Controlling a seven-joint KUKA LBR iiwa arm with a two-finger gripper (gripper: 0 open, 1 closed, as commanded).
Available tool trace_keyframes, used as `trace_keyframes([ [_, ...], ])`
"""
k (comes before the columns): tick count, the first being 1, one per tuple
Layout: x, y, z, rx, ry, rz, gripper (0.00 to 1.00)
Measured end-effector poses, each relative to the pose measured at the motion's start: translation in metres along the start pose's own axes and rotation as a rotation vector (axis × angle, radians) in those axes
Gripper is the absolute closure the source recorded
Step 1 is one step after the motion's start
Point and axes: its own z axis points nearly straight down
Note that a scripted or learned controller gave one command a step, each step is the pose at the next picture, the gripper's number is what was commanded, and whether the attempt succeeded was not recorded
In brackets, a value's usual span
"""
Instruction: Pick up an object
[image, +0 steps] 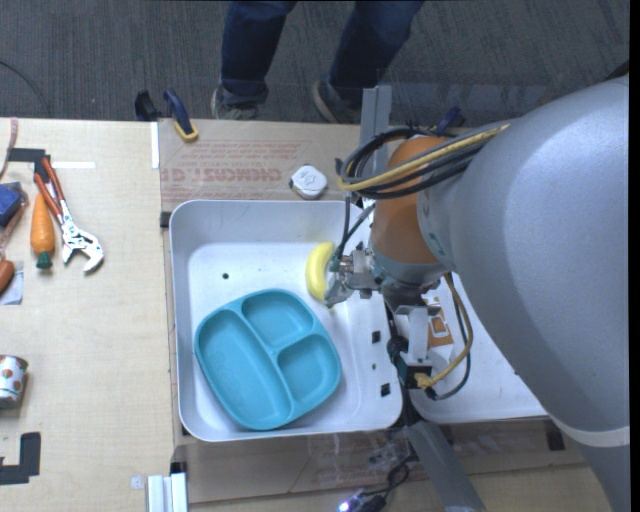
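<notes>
Banana (319, 270) lies in the white bin (200, 225) just beyond the blue divided plate (265, 357), pincer (340, 280) touching it, grip state unreadable; judgement: centre across its narrow width before lifting.

Arm (540, 240) hides right bin (480, 395); banana (319, 270) partly covered by wrist.

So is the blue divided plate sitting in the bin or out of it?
In. The blue divided plate lies flat, compartments up, on the floor of the left white bin, inside its walls.
</notes>
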Motion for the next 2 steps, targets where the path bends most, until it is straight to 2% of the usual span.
trace_keyframes([
  [1, 0.0, 0.0, -0.001, 0.001, 0.001, 0.009, 0.0],
  [2, 0.013, 0.006, -0.033, 0.039, -0.002, 0.072, 0.0],
])
